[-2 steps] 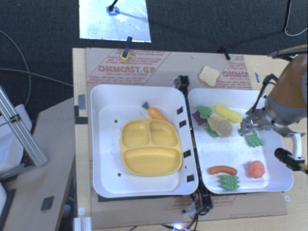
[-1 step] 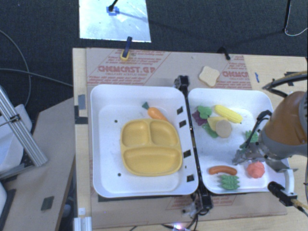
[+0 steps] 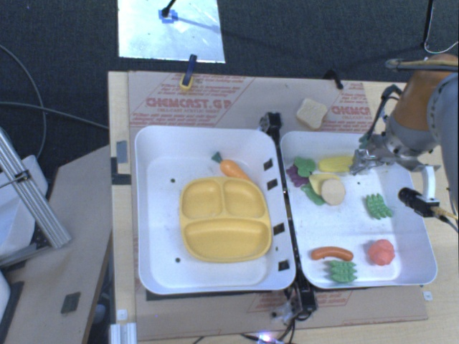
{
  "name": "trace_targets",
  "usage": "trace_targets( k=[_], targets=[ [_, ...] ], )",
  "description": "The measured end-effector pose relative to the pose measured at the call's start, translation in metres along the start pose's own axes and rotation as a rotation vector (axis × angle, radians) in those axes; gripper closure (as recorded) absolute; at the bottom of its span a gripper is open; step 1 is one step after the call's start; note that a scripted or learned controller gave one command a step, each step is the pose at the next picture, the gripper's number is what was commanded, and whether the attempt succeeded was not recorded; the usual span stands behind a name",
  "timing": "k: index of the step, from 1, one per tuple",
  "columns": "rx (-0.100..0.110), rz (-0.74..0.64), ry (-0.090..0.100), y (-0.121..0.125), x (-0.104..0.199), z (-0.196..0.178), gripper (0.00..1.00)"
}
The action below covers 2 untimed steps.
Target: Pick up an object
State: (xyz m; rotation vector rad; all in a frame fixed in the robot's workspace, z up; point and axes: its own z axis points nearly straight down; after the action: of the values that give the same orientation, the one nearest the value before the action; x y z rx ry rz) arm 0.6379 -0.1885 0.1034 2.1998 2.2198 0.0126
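Note:
My gripper (image 3: 361,162) hangs over the back of the right bin (image 3: 409,253), reaching in from the right. Its tip is just right of a yellow banana-like piece (image 3: 334,165), and I cannot tell whether they touch. Close by lie a round cream slice (image 3: 333,191), a green leaf (image 3: 305,166), purple grapes (image 3: 295,177) and a green ridged piece (image 3: 377,206). Toward the front of this bin lie a sausage (image 3: 332,253), a red strawberry (image 3: 381,252) and a green leafy piece (image 3: 342,271).
The left bin (image 3: 154,192) holds a yellow divided plate (image 3: 224,218) and a carrot (image 3: 232,168) behind it. A bread slice (image 3: 312,113) lies on the board behind the right bin. A black divider with clips (image 3: 278,185) separates the bins.

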Motion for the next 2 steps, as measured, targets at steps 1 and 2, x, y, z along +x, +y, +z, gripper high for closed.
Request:
trace_targets(
  k=[1, 2],
  targets=[
    [0.023, 0.007, 0.01, -0.075, 0.053, 0.019, 1.0],
    [0.023, 0.006, 0.01, -0.141, 0.107, 0.015, 1.0]
  ],
)
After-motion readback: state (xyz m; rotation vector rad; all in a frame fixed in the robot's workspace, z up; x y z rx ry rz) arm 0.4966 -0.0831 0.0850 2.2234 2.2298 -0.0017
